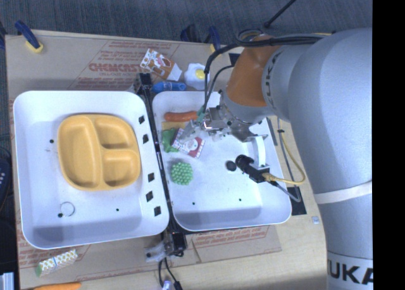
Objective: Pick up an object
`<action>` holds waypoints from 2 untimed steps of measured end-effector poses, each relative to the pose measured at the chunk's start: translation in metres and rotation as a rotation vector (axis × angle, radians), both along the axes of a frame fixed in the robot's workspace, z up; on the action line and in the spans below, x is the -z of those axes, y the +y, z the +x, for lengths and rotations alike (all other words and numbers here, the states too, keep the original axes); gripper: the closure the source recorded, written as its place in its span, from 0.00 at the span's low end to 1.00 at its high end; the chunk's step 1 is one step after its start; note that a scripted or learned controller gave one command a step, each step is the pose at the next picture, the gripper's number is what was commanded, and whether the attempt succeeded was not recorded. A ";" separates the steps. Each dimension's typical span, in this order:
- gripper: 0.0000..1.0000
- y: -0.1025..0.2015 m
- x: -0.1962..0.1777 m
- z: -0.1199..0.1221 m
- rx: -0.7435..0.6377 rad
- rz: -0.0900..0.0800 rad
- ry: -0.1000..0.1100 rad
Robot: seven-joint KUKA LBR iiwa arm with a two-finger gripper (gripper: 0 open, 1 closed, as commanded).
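Observation:
My gripper [204,124] hangs low over the upper part of the right bin [221,213], at the end of the grey arm with the orange band. Just to its left, at the tip, lies a red and white packet [192,144]. An orange sausage-shaped toy [180,116] lies above that, near the bin's far wall. A green leafy piece [168,138] sits against the bin's left wall, and a green bumpy ball [181,173] rests below the packet. I see nothing between the fingers.
The left bin [31,156] holds a yellow divided tray [98,151] and a small clear ring [66,208]. Behind the bins lie a snack packet [155,63], a blue item [168,86] and a yellow and white item [197,75]. The bulky arm covers the right bin's right side.

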State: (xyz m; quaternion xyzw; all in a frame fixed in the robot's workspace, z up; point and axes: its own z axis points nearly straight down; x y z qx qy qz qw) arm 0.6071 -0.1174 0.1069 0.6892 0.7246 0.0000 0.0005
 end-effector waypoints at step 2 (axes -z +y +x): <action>1.00 0.015 -0.001 0.053 0.296 0.000 -0.005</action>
